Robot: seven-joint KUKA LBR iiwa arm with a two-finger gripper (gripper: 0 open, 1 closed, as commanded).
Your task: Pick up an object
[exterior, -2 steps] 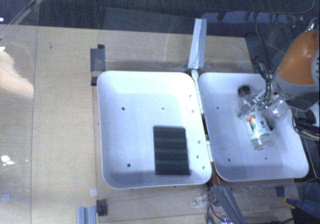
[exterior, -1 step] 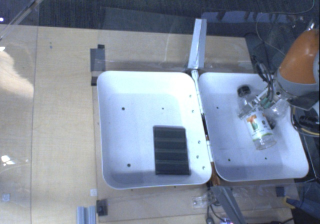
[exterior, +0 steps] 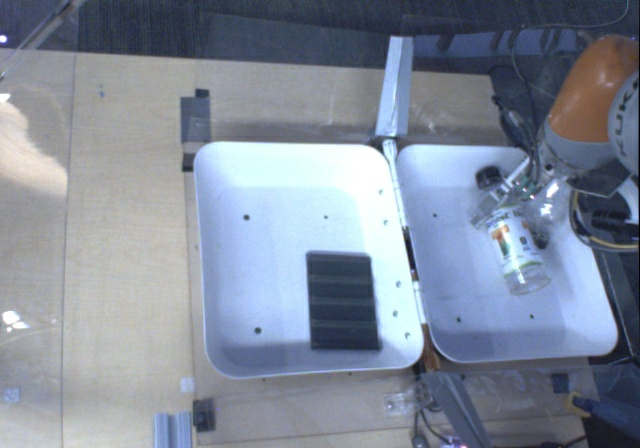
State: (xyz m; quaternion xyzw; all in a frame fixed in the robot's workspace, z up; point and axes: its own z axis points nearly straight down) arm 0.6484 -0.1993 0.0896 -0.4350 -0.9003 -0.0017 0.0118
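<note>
Clear plastic bottle with an orange-green label [exterior: 518, 248] lies in the right white bin [exterior: 590, 336], touching the gripper [exterior: 512, 198]. Whether the claw grips it cannot be told. A black ribbed rectangular block [exterior: 342, 300] lies well apart in the left white bin [exterior: 230, 266].

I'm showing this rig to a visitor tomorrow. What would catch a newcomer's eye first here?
Probably the arm's orange band at the upper right, bright against the grey. Next, the black ribbed block lying alone in the left bin. Then the clear bottle in the right bin, with the pincer right at its upper end.
</note>
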